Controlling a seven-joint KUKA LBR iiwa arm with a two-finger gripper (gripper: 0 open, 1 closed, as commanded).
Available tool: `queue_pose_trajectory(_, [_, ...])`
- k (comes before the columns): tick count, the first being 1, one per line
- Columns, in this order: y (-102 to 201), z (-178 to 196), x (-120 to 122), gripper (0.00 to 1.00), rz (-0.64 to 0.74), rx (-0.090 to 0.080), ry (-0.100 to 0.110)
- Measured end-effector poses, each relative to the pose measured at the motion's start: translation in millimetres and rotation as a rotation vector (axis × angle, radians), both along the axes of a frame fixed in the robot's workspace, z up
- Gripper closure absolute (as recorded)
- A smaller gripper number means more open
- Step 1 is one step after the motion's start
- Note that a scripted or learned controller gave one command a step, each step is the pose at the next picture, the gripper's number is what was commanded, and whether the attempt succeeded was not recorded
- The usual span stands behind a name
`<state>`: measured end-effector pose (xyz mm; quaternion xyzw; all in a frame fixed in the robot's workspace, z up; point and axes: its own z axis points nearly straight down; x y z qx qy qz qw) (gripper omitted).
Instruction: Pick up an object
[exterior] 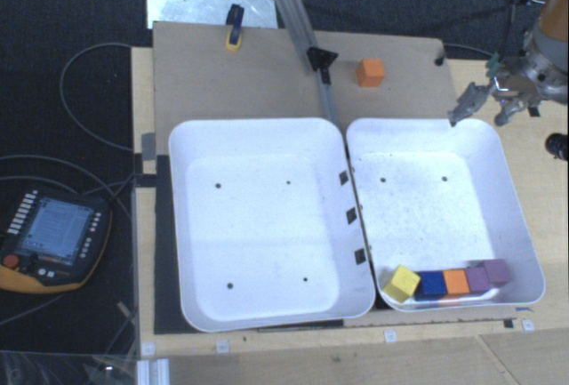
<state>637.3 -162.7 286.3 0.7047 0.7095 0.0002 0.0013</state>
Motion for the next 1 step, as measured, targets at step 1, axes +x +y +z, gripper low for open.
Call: queue_pose_trajectory(1, [-25.2, -4.6, -60.0, 0.0, -0.011, 0.0, 0.003])
